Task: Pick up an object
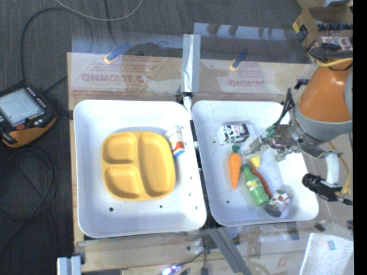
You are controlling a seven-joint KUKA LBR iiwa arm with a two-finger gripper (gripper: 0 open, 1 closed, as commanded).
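My gripper hangs over the middle of the right bin, open, with nothing between its fingers. Just left of it lies an orange carrot with a green top. A small yellow piece sits right under the gripper's left tip. A green bottle and a thin red pepper lie side by side below it. At the bin's front right rests a red-and-white can on its side. A black-and-white cow-print carton lies up and to the left of the gripper.
The left bin holds a yellow divided plate and a small white carton by its right wall. The arm's orange band looms over the right bin's far right corner. A handheld control pad lies on the floor at left.
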